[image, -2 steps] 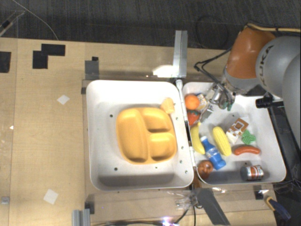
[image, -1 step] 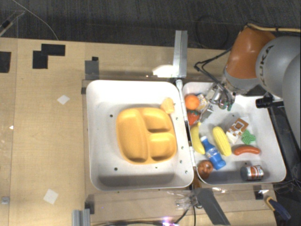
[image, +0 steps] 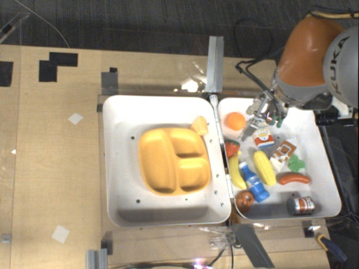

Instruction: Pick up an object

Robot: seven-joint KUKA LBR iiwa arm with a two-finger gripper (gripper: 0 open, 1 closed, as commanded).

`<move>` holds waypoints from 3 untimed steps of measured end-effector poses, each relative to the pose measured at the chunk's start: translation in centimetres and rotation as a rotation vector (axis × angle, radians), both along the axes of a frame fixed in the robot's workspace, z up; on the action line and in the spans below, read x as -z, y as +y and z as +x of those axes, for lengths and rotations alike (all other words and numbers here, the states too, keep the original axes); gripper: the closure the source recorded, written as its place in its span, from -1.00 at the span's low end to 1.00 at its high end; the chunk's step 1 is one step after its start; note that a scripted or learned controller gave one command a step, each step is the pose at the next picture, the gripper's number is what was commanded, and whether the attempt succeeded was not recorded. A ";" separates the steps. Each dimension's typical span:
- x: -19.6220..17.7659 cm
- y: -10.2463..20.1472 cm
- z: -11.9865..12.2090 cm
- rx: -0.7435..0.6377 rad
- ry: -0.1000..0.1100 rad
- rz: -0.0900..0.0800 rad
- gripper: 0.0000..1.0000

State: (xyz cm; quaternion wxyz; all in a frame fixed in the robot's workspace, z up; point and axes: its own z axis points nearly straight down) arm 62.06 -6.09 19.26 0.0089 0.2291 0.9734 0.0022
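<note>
One grey arm [image: 314,55] slanting down over right bin [image: 322,150].

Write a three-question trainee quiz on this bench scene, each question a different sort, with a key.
1. True or false: the yellow tray lies in the left bin.
2. Which item does the claw hover nearest? A) the can B) the orange ball C) the sausage
3. Fill in: the corn cob lies in the ___ bin.

Key: 1 true; 2 B; 3 right.
</note>
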 end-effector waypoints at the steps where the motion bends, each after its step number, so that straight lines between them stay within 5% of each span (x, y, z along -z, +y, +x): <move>1: 7.9 -1.8 1.6 0.297 0.007 0.003 -1.00; 3: 10.5 -3.9 5.0 1.095 0.009 0.014 -1.00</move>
